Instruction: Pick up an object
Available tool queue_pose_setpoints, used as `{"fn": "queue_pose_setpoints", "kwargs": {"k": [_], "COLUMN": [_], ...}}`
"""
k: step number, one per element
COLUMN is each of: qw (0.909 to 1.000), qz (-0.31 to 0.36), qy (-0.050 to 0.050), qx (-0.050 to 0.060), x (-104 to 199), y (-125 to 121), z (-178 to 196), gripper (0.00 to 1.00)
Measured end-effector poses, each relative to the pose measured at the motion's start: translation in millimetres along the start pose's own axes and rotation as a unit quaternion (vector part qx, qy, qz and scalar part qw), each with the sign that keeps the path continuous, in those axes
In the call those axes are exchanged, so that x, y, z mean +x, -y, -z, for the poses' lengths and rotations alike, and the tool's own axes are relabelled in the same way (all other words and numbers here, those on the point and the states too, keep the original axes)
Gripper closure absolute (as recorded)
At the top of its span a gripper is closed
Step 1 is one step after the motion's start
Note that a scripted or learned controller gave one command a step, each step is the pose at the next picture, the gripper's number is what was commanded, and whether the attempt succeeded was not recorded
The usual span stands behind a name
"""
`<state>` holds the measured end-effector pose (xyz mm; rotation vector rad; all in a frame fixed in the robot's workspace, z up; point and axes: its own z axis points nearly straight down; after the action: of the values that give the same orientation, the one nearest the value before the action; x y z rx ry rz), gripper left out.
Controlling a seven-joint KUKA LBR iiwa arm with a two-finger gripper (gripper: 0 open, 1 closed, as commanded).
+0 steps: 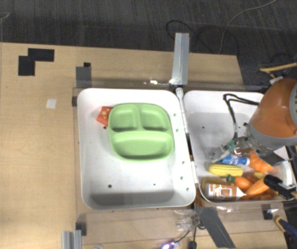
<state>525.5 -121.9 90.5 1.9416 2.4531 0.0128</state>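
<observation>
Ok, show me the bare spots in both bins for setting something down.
Left white bin: bare floor below the green divided plastic tray, toward the near wall. Right white bin: bare upper-left floor. Its lower right is crowded: yellow toy corn, orange carrots, brown packet.

Arm [285, 110] enters from the right edge of the camera view, grey casing partly cut off by the frame; broad orange band [274, 108] sits just above the wrist, facing the camera; wrist pitched downward and leftward; black cable [234, 104] loops off the wrist to the left and runs back toward the tool end; gripper [235, 148] low, below the orange band, pointing down; finger spacing not readable from this slant.
</observation>
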Motion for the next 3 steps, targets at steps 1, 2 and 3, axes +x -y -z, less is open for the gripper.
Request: {"fn": "queue_pose_setpoints", "kwargs": {"k": [1,2,3], "qw": [1.0000,0.9993,0.9842], "qz": [0.001,-0.036,-0.177], "qy": [-0.001,-0.002,-0.002], "qx": [-0.003,0.004,0.006], "x": [1,49,94], "y": [-3,-45,-49], "z": [11,108,97], "gripper": [1.00,1.00,1.00]}}
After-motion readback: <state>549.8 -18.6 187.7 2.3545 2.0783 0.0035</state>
